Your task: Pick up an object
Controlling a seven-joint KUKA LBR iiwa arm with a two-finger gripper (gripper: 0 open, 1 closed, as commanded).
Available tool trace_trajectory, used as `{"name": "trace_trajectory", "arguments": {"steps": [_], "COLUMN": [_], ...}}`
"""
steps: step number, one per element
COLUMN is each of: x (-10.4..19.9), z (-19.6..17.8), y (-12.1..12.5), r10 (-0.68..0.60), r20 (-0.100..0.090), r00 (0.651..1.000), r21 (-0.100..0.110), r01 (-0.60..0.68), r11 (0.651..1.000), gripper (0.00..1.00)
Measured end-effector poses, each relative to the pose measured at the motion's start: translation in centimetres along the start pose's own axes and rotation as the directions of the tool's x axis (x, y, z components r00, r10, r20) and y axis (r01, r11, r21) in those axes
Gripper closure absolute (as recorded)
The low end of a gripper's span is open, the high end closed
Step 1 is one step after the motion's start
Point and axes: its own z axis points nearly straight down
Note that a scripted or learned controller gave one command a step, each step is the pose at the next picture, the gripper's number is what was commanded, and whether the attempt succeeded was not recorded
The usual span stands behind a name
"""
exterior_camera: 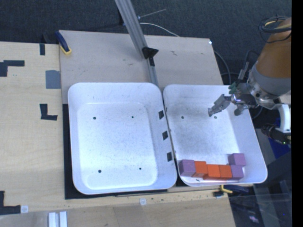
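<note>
Blocks are the only things here to pick: a tight row of small purple and orange cubes (pixel 213 168) lies along the near wall of the right-hand shallow white plastic bin (pixel 199 126), with one purple cube at the row's left end, orange ones in the middle, and two purple ones at the right end, apparently stacked or set one just behind the other. They touch each other and sit hard against the bin wall, which will make a clean grasp awkward. The grey two-finger gripper (pixel 217 109) hangs over the far part of the same bin, well apart from the blocks, and nothing is between its fingers; whether they are spread or closed cannot be told from this angle. To do the step well, the arm should travel toward the near wall and come down on an end block, probably the left purple one, which has free space on one side. The fingers should straddle it across the row's short axis, clear of the wall and of the neighbouring orange cube. The left-hand white bin (pixel 113 136) holds nothing relevant.
</note>
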Motion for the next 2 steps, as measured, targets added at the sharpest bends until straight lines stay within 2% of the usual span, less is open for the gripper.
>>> {"name": "trace_trajectory", "arguments": {"steps": [1, 2], "x": [-0.7, 2.0], "z": [0.2, -4.5], "y": [1.6, 0.3], "r10": [-0.001, -0.002], "r20": [-0.001, -0.001], "r00": [1.0, 1.0], "r21": [-0.001, -0.005], "r01": [0.001, 0.002], "r11": [1.0, 1.0], "gripper": [0.0, 0.0]}}
